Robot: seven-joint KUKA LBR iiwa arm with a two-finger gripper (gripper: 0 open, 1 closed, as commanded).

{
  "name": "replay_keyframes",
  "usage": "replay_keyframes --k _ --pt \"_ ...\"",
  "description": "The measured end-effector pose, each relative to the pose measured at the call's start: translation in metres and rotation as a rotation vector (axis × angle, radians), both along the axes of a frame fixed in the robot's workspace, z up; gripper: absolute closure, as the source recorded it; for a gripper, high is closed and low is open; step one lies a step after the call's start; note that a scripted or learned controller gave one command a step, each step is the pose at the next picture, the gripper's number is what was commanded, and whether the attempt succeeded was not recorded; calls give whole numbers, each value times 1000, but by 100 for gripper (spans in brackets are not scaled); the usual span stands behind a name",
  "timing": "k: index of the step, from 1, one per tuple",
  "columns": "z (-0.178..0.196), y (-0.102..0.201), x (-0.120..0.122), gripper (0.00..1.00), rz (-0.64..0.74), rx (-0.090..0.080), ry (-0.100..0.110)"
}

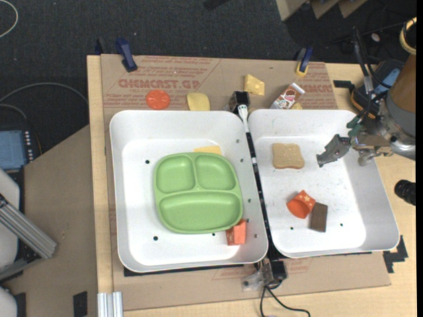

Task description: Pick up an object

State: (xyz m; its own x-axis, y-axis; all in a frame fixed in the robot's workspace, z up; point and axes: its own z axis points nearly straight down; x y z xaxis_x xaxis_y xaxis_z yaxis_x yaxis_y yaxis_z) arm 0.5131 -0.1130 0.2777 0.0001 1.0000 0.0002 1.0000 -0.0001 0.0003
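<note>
The fingers of your grey two-finger gripper hang spread apart with nothing between them, over the upper right part of the right shallow white bin, just right of the tan toast-shaped slice. Below them you have the orange cup-shaped toy lying on its side, touching the dark brown rectangular block near the bin's middle. In the left shallow white bin you see a green three-compartment plastic plate, with a small orange block at its lower right edge.
</note>
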Motion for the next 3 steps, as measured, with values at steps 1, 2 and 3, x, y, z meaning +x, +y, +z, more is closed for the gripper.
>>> replay_keyframes --k 1,2,3 --pt "-99 37 -10 0 2 4 12" --pt "-195 9 -17 0 -2 -4 -5" --pt "-181 11 -16 100 -1 -2 -8"
